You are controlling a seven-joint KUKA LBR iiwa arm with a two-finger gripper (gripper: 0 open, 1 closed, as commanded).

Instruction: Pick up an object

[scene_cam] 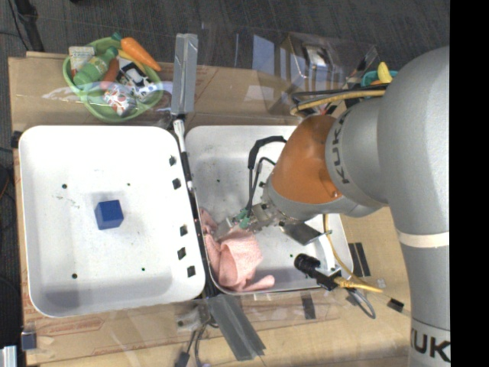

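Reaching into the right bin (229, 140), the gripper (243, 220) is hovering just above a crumpled pink cloth (235, 257); its grip cannot be made out. Well off to its left, a blue cube (109, 213) is sitting in the left bin (46, 151).

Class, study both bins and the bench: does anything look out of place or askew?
Nothing looks spilled or broken. The pink cloth lies crumpled against the right bin wall, and a green bowl of toys sits outside the bins, behind the left bin with its blue cube.
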